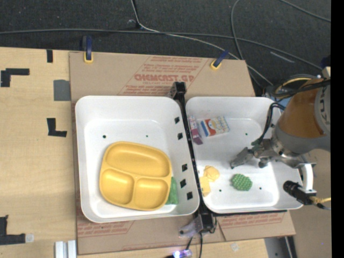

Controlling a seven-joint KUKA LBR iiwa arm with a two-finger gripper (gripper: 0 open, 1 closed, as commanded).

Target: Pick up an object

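- Hand (240,159) hung low in the right bin (269,198), fingers slightly parted, holding nothing.
- Green knobbly object (242,182) lay just below the fingertips, apart from them.
- Yellow piece (210,173) rested near the divider; small carton (214,126) lay farther back.
- Yellow divided tray (135,174) sat in the left bin (88,122).

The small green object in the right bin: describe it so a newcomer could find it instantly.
Start at the right bin, the one the gripper reaches into. Near its front edge lies the green bumpy ball, just below the gripper. Its knobbly green surface separates it from the smooth yellow piece to its left and the printed packet farther back.
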